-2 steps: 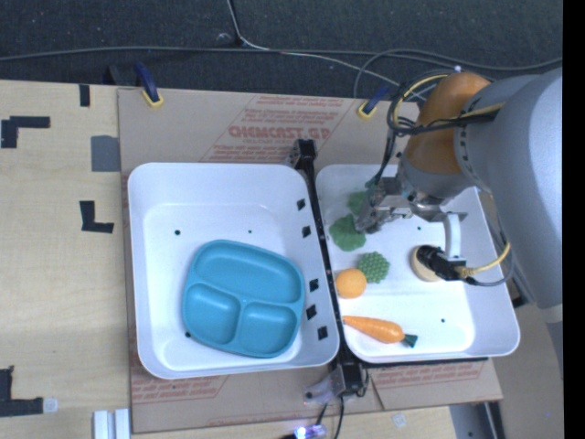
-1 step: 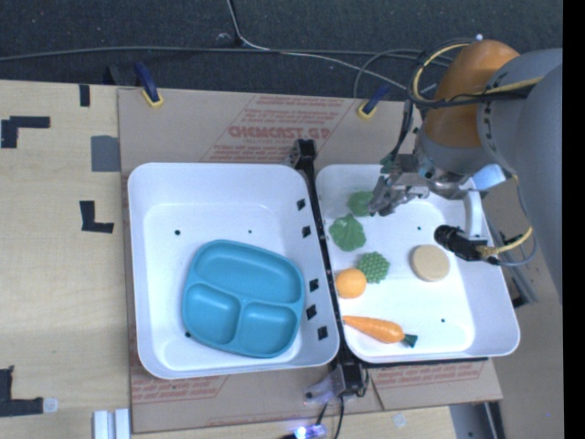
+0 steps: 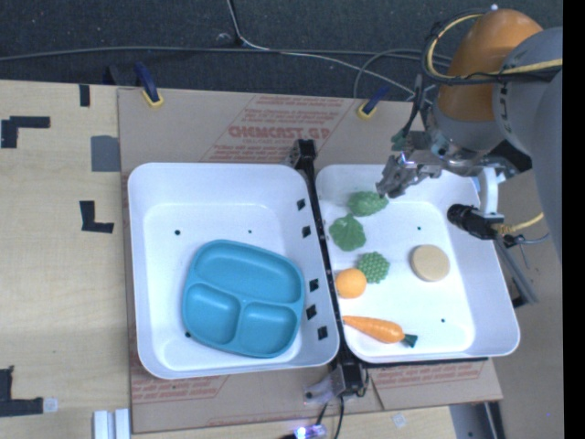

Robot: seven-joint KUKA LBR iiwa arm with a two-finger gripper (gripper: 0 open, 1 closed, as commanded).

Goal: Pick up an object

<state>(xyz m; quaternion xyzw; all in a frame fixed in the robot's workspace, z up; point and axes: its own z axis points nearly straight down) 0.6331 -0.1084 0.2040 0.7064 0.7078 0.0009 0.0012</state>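
The right bin holds several toy foods: a green leafy piece near the back, a green broccoli-like piece, a bumpy green piece, an orange ball, a carrot near the front and a tan round disc. My gripper hangs over the back of the right bin, just above and right of the leafy piece. Nothing shows between its fingers.
The left bin holds a blue divided plate. A black divider runs between the two bins. Cables cross the dark floor behind the bench. A black fitting juts in at the right bin's right wall.
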